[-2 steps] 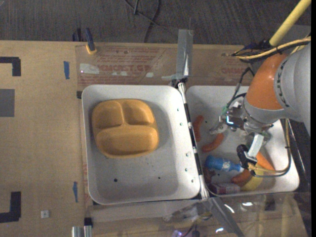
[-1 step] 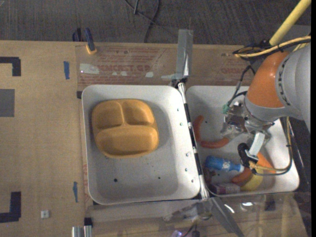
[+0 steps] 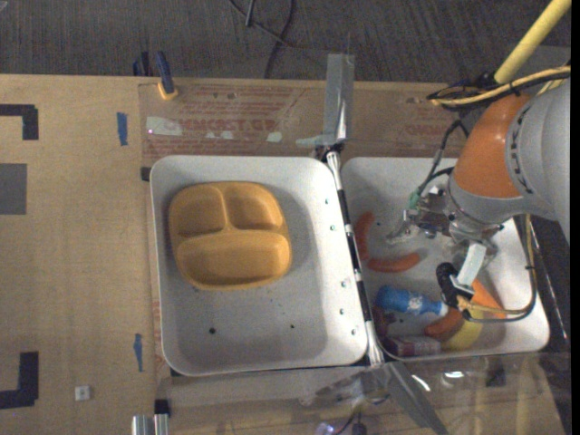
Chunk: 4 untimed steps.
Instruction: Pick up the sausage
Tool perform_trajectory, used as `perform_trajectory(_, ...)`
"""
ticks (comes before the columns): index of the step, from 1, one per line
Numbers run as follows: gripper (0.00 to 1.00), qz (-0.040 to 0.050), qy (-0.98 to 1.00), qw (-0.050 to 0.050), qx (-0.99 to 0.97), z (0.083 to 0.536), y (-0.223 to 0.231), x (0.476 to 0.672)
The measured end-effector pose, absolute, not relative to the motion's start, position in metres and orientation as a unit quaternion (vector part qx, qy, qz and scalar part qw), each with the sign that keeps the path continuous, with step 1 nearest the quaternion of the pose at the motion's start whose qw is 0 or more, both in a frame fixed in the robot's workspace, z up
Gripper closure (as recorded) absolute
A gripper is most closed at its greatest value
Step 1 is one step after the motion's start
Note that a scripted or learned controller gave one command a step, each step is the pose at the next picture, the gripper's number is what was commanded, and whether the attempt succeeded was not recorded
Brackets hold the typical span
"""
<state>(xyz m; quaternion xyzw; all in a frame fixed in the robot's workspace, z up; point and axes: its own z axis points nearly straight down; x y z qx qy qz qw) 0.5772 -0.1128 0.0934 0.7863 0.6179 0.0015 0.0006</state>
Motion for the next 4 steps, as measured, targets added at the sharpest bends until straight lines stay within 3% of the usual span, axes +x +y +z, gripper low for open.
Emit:
perform_trajectory(1, 0.0, 0.0013, 0.631, 0.002, 0.776, 0.086, -0.111, 0.589)
perform_trajectory(2, 0.0, 0.0018, 0.654, 0.001, 0.756, 0.086, -0.109, 0.531)
perform_trajectory(3, 1.0, 0.0023, 0.654, 0.001, 0.757, 0.093, -0.109, 0.532)
perform_trajectory(4, 1.0, -0.001, 0.726, -0.001, 0.687, 0.203, -0.062, 0.503)
